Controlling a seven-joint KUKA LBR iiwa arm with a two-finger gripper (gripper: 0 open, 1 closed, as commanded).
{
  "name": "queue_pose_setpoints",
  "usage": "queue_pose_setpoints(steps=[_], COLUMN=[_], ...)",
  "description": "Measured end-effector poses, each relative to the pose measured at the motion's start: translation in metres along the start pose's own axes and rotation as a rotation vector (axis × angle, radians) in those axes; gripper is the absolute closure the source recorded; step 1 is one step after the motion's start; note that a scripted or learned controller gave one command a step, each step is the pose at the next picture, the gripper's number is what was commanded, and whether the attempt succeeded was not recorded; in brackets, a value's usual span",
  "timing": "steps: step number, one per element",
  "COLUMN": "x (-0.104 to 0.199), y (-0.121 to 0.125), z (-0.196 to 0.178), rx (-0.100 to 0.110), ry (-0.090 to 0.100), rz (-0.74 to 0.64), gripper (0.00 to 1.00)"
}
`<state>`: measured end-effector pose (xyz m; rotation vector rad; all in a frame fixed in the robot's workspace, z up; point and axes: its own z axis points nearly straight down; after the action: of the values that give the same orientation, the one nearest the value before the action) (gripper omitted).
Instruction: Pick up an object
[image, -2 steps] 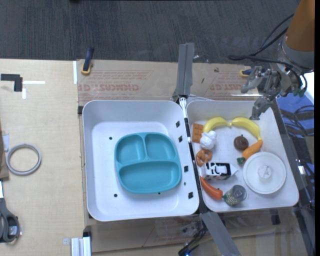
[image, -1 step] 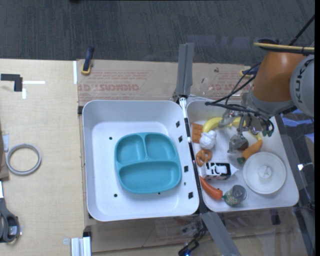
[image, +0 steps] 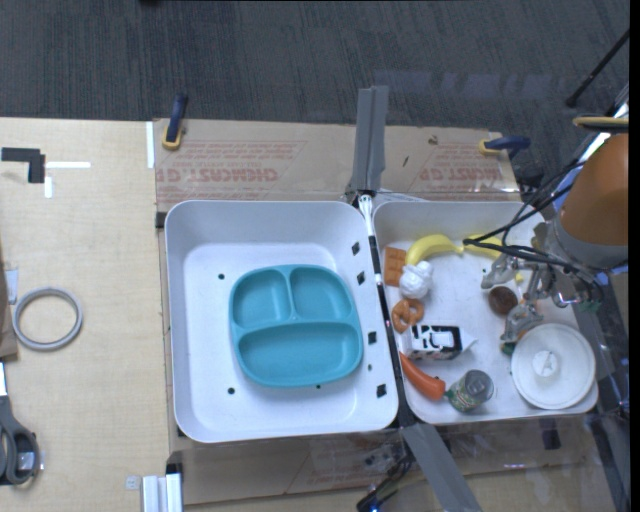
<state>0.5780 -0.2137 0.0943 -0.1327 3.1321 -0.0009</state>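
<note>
My gripper (image: 510, 296) reaches into the right bin (image: 455, 215) from the right, under the grey wrist and orange band. It stands open, one metal finger (image: 503, 268) beyond and one on the near side of a small brown object (image: 500, 299) lying on the bin floor. To its left in this bin are a yellow banana (image: 432, 246), an orange block (image: 395, 265), a white lump (image: 414, 281), a pretzel (image: 406, 314) and a black-and-white toy (image: 436, 341). A red pepper (image: 423, 378) and a small can (image: 471, 390) lie near the front.
A white round bowl (image: 551, 365) sits at the right bin's front right, just below the gripper. The left bin (image: 190, 330) holds a teal divided plate (image: 296, 325). Black cables run across the right bin's far corner. A grey tape ring (image: 45, 318) lies on the bench at left.
</note>
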Motion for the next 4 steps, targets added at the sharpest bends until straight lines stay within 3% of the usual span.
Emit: queue_pose_setpoints(steps=[1, 2, 3, 4], x=[0.042, -0.031, 0.0, -0.003], y=[-0.002, 0.055, -0.003, 0.004], z=[0.0, 0.002, 0.002, 0.002], rx=[-0.001, 0.0, 0.002, 0.001], ry=[-0.002, 0.002, 0.003, 0.003], rz=[0.134, 0.262, 0.448, 0.491], gripper=[0.0, 0.0, 0.0, 0.0])
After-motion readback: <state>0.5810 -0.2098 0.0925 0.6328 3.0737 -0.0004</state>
